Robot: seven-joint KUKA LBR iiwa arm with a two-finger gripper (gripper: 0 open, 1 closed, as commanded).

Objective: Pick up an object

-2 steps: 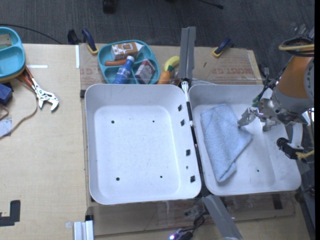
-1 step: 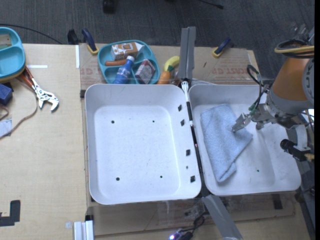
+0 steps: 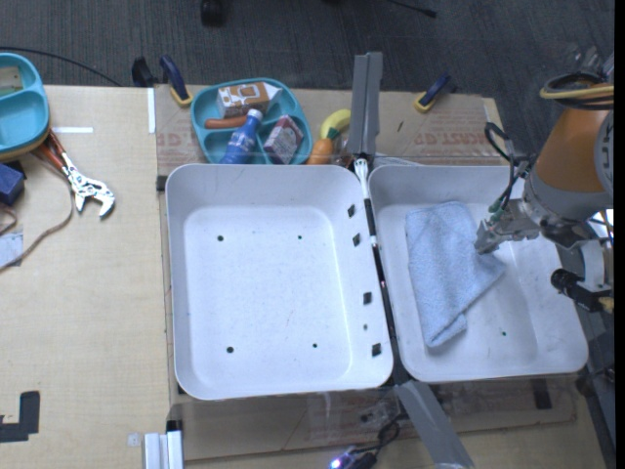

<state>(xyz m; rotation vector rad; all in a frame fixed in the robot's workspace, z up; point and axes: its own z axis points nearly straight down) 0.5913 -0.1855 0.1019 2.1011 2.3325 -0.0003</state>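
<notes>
Fingers of the gripper point(image 3: 490, 238) sat low at the right edge of the blue cloth point(image 3: 444, 267); whether they were spread or pinched could not be told. That cloth lay rumpled in the right bin point(image 3: 547, 355), the only thing there. A good grasp would likely mean pinching a raised fold, then lifting straight up, clear of the left bin point(image 3: 186, 291).

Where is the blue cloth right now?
The blue cloth lies folded in the right bin, toward its left side, with the gripper at the cloth's right edge.
</notes>
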